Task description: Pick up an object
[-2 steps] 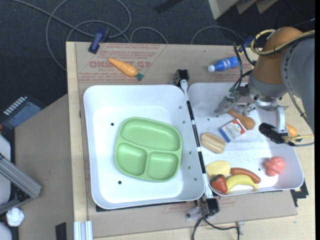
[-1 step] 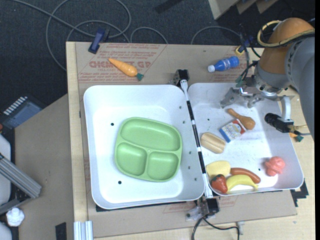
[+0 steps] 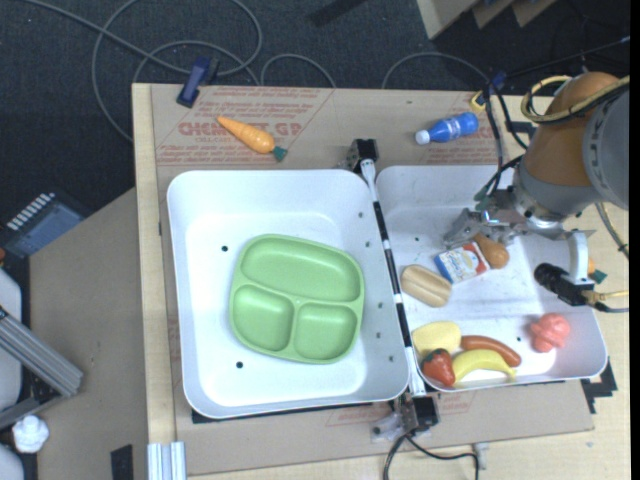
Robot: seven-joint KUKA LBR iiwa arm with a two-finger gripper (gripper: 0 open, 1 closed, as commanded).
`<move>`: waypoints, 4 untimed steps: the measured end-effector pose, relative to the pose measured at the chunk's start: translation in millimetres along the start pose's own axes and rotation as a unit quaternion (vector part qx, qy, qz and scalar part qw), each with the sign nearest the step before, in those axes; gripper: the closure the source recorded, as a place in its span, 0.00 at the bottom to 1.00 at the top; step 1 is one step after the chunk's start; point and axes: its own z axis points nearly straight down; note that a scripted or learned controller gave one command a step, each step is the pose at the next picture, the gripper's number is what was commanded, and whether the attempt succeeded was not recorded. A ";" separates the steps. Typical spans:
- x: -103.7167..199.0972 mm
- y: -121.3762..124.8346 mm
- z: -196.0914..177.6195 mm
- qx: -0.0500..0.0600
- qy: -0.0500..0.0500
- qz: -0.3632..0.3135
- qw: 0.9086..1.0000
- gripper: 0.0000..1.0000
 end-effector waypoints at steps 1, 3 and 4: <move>-13.7 -21.7 0.0 0.000 0.000 0.000 1.000 0.00; -8.6 7.6 0.0 0.000 0.000 0.000 1.000 0.00; -17.0 -27.9 0.1 0.000 0.000 0.000 1.000 0.00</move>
